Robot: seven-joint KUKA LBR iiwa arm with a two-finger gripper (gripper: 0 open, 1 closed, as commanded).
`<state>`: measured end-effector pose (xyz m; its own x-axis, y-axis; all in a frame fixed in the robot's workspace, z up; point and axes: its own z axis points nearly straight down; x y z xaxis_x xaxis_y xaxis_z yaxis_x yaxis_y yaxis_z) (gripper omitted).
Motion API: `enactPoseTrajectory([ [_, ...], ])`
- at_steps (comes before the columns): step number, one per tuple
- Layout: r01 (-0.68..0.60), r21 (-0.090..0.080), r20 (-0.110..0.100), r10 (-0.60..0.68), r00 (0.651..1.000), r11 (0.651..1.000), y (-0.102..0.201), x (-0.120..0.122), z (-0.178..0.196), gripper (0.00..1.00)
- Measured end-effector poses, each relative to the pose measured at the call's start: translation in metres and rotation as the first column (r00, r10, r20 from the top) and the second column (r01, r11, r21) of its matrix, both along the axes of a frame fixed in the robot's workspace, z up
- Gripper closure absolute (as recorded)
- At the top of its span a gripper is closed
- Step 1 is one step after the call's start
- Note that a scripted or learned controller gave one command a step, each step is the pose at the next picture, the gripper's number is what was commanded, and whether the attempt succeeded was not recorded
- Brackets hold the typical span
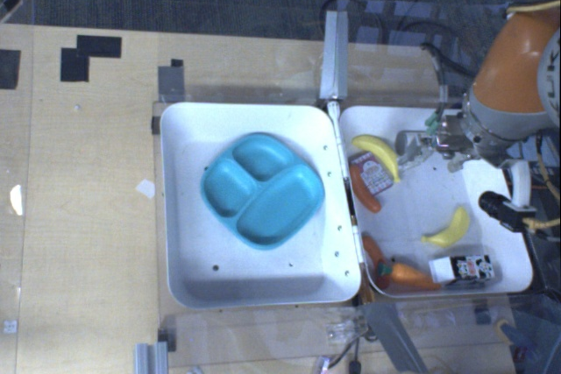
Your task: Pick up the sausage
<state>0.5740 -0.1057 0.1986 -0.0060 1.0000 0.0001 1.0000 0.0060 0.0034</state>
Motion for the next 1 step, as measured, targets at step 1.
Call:
enactPoseTrajectory([
  [1, -0.084, -0.001, 0.009, 0.084, 0.996, 0.996, 0.0164, -0.0644, -0.1094, 0.0],
])
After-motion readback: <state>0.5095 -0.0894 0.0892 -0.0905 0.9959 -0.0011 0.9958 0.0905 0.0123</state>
